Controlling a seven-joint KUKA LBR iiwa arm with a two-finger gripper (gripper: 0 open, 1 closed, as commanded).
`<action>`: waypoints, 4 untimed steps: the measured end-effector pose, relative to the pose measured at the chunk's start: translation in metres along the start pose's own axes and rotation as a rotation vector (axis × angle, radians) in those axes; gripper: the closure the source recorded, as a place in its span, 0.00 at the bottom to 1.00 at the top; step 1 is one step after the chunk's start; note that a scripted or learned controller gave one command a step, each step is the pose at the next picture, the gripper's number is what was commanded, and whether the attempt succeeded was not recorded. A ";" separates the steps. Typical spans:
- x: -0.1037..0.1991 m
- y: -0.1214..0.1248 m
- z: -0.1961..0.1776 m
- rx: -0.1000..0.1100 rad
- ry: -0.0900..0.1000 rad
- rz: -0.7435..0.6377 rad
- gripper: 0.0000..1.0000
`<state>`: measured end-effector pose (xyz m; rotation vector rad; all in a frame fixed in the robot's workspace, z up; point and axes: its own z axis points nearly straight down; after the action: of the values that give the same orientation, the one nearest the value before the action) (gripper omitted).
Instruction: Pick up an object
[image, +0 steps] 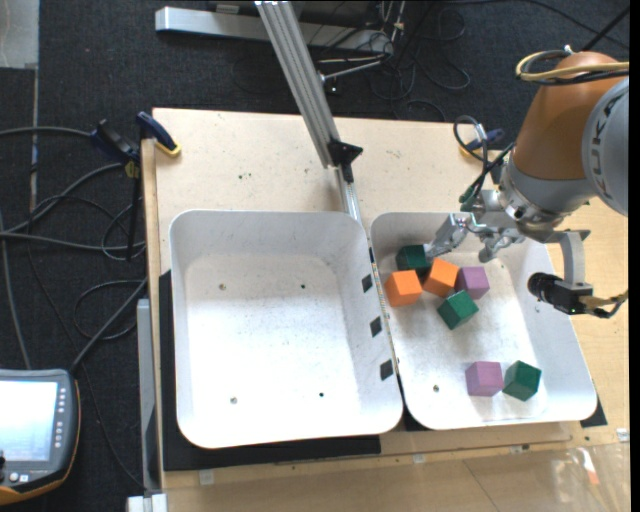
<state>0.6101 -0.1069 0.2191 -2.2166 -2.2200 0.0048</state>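
Observation:
The right bin (560, 350) holds several small blocks. A dark green block (409, 257), two orange blocks (404, 287) (441, 277), a purple block (473, 281) and a green block (458, 309) cluster near its far left side. Another purple block (484, 378) and a green block (522, 380) lie side by side near the front. My gripper (466, 243) hangs over the bin's far end, just beyond the cluster. It is open, fingers (441, 240) spread wide, with nothing between them.
The left bin (200, 300) sits beside the right one, their rims meeting mid-bench. A slanted metal bar (305, 80) comes down to the bins' far junction. Blue and yellow clamps (158, 132) grip the bench's far left corner. Cables lie on the floor around it.

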 end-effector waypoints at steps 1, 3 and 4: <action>0.000 0.001 -0.003 -0.005 -0.001 0.001 0.00; 0.001 0.008 0.088 -0.008 -0.003 0.003 0.00; 0.000 0.014 0.095 -0.029 -0.007 0.002 0.00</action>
<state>0.6240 -0.1070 0.1242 -2.2368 -2.2358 -0.0207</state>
